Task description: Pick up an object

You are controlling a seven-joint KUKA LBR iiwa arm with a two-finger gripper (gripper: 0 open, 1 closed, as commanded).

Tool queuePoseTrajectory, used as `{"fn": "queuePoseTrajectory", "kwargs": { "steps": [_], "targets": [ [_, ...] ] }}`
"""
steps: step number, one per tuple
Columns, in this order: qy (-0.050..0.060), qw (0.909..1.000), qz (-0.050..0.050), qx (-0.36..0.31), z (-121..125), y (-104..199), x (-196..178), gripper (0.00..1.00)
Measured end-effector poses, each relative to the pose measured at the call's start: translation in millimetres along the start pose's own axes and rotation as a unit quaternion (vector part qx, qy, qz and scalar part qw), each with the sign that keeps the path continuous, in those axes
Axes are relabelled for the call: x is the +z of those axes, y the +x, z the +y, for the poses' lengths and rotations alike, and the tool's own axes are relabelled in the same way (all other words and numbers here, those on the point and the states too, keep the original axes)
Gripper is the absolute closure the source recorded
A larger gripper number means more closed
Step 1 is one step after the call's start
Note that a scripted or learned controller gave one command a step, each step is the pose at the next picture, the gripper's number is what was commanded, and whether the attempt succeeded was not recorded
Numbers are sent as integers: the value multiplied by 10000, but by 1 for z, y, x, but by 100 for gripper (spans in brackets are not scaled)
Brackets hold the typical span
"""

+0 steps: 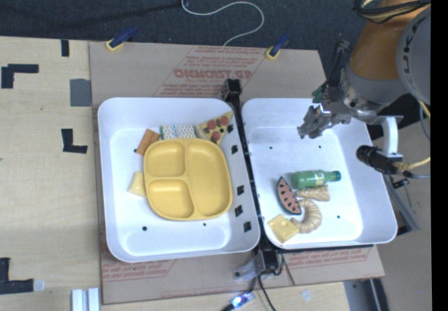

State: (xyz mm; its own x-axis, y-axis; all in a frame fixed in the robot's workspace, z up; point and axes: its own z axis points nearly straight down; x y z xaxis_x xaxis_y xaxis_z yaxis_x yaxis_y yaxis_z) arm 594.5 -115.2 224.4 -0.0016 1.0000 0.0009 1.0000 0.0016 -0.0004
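Observation:
In the right bin (371, 229) lie a green bottle (314, 178), a watermelon slice (288, 195), a tan curved pastry (311, 213) and a yellow cheese wedge (281, 227). My gripper (311, 125) hangs over the bin's upper part, above and apart from the bottle, with nothing seen between its fingers. The left bin (115, 183) holds a yellow divided plate (187, 178) with several small toy foods (210, 127) around its rim.
The bins meet at a black divider (240, 162) on a cardboard sheet (203, 71). A white cable (224, 8) loops behind. A black fitting (374, 157) sticks out of the arm over the right bin's right edge.

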Motion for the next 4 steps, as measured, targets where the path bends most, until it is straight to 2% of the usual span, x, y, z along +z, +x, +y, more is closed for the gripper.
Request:
{"fn": "queuePoseTrajectory", "kwargs": {
  "steps": [2, 3, 4],
  "targets": [
    [1, 10000, 4, -29, 8, 97, -9, 100],
    [4, 10000, 4, -32, 10, 156, -13, 100],
    [12, 10000, 0, -28, 0, 213, -7, 100]
  ]
}}
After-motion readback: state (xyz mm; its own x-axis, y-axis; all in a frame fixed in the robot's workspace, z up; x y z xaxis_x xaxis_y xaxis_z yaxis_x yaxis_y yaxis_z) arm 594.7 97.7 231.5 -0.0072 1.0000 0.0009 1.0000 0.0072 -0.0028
